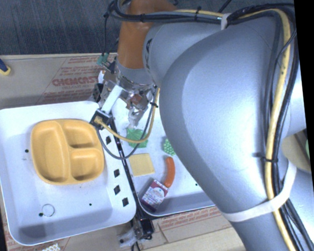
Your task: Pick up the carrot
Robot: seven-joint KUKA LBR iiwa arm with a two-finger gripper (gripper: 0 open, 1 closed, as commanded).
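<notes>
The arm (228, 114) is a bulky casing of smooth, pale grey metal with rounded, swollen links that catch soft highlights. Above the wrist sits a broad orange band (134, 38), matte and cylindrical. A bundle of cables (278, 81) (black ones alongside a yellow one) runs along the outside of the grey shell on the right, strapped down by a white tie (260, 209). More black and yellow leads loop over the orange band. The gripper (134, 116) is a cluttered metallic assembly with small white and black parts and thin dangling wires.
</notes>
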